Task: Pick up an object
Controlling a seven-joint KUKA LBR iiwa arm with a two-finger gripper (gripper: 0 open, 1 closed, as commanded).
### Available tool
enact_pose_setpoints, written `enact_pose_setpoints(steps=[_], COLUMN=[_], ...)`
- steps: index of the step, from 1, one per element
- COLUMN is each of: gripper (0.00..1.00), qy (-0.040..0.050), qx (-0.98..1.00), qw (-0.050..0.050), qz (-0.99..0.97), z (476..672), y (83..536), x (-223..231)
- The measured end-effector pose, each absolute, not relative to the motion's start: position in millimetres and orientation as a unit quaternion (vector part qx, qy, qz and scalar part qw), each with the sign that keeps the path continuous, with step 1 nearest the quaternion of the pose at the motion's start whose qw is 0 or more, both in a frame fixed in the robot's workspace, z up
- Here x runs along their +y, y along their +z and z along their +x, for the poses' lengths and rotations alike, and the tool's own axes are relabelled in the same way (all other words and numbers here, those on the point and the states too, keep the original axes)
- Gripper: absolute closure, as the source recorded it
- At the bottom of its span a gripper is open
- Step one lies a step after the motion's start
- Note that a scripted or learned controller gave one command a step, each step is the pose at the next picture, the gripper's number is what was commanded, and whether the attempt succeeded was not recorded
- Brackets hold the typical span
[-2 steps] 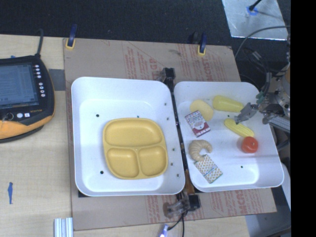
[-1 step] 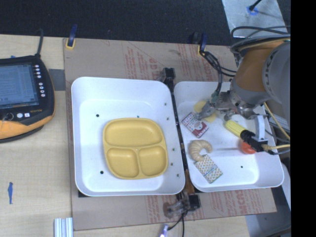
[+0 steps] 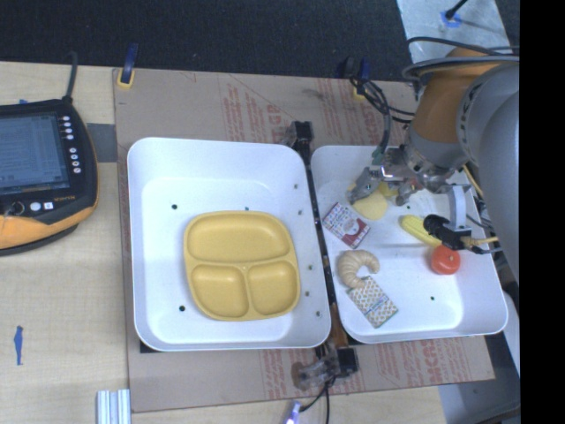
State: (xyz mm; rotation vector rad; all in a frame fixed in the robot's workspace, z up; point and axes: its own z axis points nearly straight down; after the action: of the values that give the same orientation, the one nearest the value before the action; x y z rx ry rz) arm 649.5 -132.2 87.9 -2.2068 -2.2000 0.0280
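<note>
A handheld control tablet point(image 3: 40, 170) with a dark screen and an orange underside lies at the left edge of the wooden bench point(image 3: 53, 325), well apart from the bins. A brown cardboard sheet point(image 3: 221, 104) covers the middle of the bench, held by a blue clamp point(image 3: 127, 64) at its far left corner and black clips point(image 3: 302, 133) at the bin seam — one far, one near. Beyond the bench lies dark carpet point(image 3: 221, 11) — with a pale sheet point(image 3: 450, 7) at top right.
</note>
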Motion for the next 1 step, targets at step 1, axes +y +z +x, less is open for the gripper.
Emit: enact_pose_setpoints(steps=[1], gripper=[0.00], qy=[0.0068], qx=[-0.707], qw=[0.010], qz=[-0.707], z=[651.4], y=[88.8], x=[-166.2])
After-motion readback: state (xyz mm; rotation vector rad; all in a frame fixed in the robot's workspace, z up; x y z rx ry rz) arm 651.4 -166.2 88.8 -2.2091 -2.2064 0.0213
